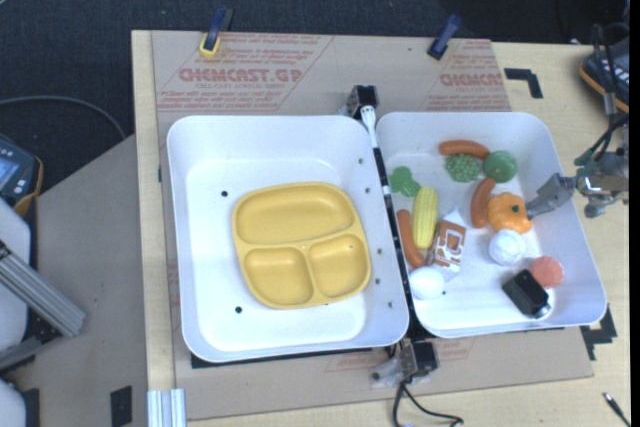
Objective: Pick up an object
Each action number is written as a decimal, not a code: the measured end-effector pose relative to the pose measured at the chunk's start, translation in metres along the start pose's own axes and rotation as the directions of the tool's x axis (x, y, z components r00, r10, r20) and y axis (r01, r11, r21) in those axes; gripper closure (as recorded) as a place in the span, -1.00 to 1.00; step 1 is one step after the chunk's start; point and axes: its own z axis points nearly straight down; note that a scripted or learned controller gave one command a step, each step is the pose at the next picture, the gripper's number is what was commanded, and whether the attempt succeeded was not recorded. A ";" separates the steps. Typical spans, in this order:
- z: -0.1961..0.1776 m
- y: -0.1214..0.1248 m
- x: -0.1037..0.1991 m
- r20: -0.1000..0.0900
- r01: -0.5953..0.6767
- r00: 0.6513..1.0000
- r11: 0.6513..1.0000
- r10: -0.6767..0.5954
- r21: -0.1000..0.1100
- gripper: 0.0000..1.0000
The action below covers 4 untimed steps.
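From my seat I see the claw low over the right bin, coming in from that bin's outer rim. I cannot tell how it is set or whether it grips anything; it reads as a grey wedge with nothing plainly in it.

Just beyond its tip sits the orange toy, near or touching it, and that looks to me like the likeliest target. Past that lie the carrot piece, the broccoli and the sausage. On the near side of the claw are the white ball, the pink piece and the black block. Well beyond, across the divider, the yellow tray lies in the left bin.

My worry is crowding. The orange toy is round and hemmed in by the carrot piece and white ball, so a slanted approach could nudge it sideways, pinch two things at once, or let it squirt free on closing.
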 end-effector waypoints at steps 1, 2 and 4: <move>-0.007 0.003 0.000 0.004 0.004 1.000 1.000 -0.004 -0.013 -1.00; 0.037 0.000 -0.004 0.001 0.003 1.000 1.000 -0.003 -0.008 -1.00; 0.143 0.009 -0.007 0.001 0.004 1.000 1.000 -0.004 -0.008 -1.00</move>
